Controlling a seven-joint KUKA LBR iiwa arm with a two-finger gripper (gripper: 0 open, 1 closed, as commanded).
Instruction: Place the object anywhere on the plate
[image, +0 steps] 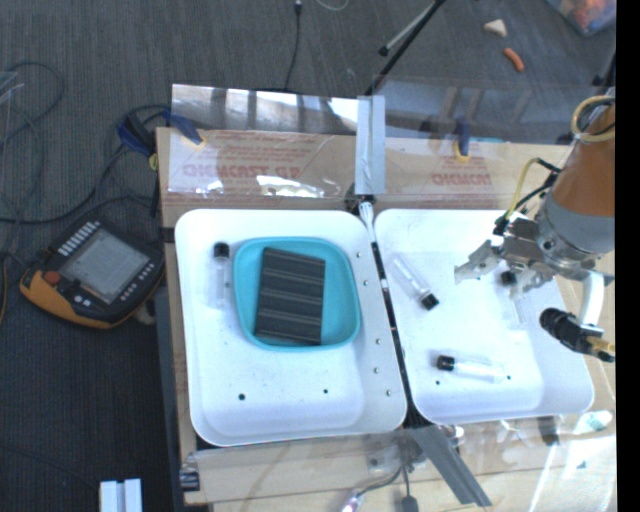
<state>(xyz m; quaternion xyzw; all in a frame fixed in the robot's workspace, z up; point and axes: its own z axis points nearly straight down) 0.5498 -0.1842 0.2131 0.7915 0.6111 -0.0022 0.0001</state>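
- The teal plate (345, 325) is taken as the landmark; it is seated in the left white bin (200, 380), and a dark ribbed rectangular block (291, 295) is already lying flat on it, roughly in its middle.
- Just beside the plate's left rim, a small clear vial with a black cap (220, 268) is seen on the bin floor, not touching the plate as far as can be judged.
- To the right of the plate, past the bin divider, the right white bin (560, 395) holds two more clear black-capped vials: one (414, 283) near the divider, tilted, and one (468, 367) lower down, lying almost level.
- The pincer (508, 262) is found well to the right of the plate, above the right bin; its fingers are spread apart and nothing is seen between them, so it is released.
- The step in hand is judged to be the approach for picking, not the placing: no object is carried yet.
- Which vial is meant cannot be told for sure; the two in the right bin are nearest to the pincer.
- For the next move, the pincer should be lowered over one vial, with the fingers set across its thin body, then closed, lifted, and carried leftward over the divider to the plate.
- A bare part of the plate beside the block should be chosen, since a round vial may roll off the ribbed surface.
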